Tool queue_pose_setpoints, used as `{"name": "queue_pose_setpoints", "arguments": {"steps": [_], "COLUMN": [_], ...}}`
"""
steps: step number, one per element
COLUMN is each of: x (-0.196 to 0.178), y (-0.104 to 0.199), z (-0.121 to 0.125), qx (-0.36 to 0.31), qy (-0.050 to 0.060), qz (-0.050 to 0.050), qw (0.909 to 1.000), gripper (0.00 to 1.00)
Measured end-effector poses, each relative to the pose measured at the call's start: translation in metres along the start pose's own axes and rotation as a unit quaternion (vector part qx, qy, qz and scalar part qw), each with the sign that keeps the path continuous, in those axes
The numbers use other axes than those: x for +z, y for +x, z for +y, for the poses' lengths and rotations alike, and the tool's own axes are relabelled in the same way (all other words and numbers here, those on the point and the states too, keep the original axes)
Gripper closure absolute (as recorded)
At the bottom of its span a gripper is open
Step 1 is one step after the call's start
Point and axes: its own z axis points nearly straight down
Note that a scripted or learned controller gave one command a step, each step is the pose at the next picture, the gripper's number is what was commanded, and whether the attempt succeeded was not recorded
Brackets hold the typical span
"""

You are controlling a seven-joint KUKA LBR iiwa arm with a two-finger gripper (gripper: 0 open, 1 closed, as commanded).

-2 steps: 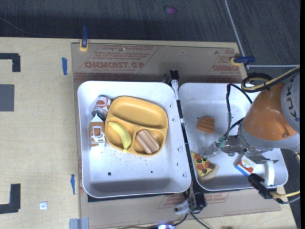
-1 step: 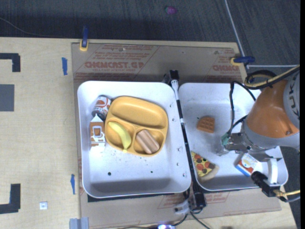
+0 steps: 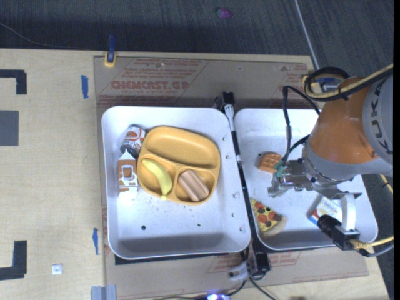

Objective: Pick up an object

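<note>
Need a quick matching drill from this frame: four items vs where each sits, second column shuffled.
Items:
1. banana
2. waffle
3. pizza slice
4. can

Places:
A. right bin, near its front-left corner
B. yellow tray, lower-left compartment
C. left bin, beside the tray's upper-left edge
D. right bin, just left of the gripper

Pairs: 1-B, 2-D, 3-A, 4-C

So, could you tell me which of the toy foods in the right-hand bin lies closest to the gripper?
The small orange-brown waffle, just left of the gripper. The pizza slice with red toppings lies farther off, near the bin's front edge.
</note>
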Motion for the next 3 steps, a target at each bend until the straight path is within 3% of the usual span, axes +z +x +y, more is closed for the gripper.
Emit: {"name": "queue_pose_setpoints", "arguments": {"steps": [1, 2, 3], "x": [-0.013, -0.013, 0.0], "y": [0.053, 0.053, -0.038], "z": [0.0, 0.0, -0.001], "qx": [0.0, 0.0, 0.001], "qy": [-0.001, -0.001, 0.001], "qz": [0.0, 0.0, 0.0], "qw": [1.0, 1.0, 1.0], "gripper": [1.0, 0.0, 0.0]}}
